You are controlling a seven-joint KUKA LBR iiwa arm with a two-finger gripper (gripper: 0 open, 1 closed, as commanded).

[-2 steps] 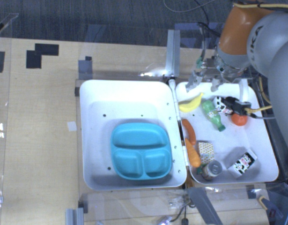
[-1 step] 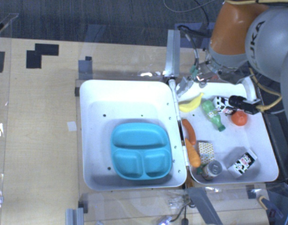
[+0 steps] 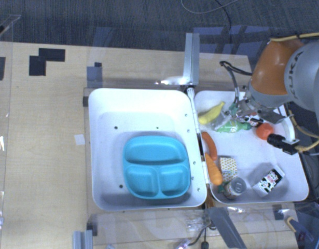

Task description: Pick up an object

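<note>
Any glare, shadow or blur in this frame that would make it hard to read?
Camera view: lighting even and soft; a bright glare spot sits on the left bin's top rim near the metal post; the blue tray casts a faint shadow on the bin floor; small items around the claw in the right bin look soft and hard to resolve; the arm hides the bin's far corner.

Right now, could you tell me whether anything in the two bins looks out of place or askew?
Mostly no. The blue tray lies flat in the left bin. In the right bin, a carrot leans against the dividing wall, and a can lies tipped nearby.
</note>
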